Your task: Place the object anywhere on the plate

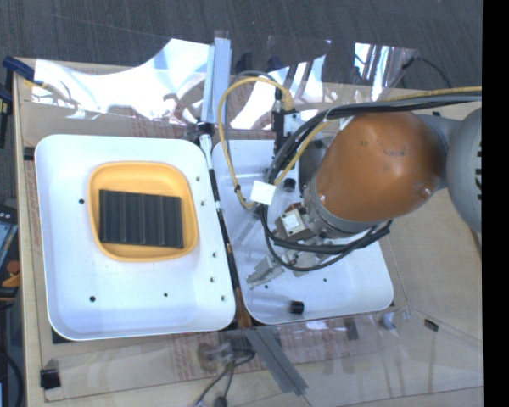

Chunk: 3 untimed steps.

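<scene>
Overhead view of the desk (458, 346) with two shallow white bins side by side. The left bin (68, 295) carries a yellow plate (140, 181) whose centre bears a dark ribbed rectangular inset; nothing else lies on the plate. The arm (377, 176), grey with an orange band, reaches in from the right and hangs low over the right bin (356, 299). Its hand (267, 271) shows below the wrist cabling as pale metal fingers (261, 272) angled toward the bin floor; whether they stand wide or narrow cannot be told, and nothing is seen between them. A small dark object (296, 308), probably the item to be moved, rests on the right bin's floor near its front edge, just beside the hand and apart from it. By this evidence the task is at an early stage: the pick, the transfer across to the left bin and the release onto the plate are all left.
</scene>
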Each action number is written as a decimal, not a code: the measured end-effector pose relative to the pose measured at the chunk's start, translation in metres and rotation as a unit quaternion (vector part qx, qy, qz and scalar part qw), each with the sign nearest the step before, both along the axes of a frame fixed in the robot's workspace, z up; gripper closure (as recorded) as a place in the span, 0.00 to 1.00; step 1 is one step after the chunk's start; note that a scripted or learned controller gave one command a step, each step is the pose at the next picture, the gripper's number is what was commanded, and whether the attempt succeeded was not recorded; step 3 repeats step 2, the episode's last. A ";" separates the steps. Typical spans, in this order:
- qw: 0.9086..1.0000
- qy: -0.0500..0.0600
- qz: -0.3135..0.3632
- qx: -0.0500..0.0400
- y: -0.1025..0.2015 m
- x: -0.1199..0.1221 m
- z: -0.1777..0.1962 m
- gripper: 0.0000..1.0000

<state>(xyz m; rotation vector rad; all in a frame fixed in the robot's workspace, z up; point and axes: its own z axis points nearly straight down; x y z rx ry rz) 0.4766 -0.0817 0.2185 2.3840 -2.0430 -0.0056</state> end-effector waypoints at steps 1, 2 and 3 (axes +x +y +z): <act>1.000 0.000 0.000 0.000 0.000 0.000 0.000 0.00; 1.000 0.000 0.000 0.000 0.000 0.000 0.000 0.00; 1.000 0.000 0.000 0.000 0.000 0.000 0.000 0.00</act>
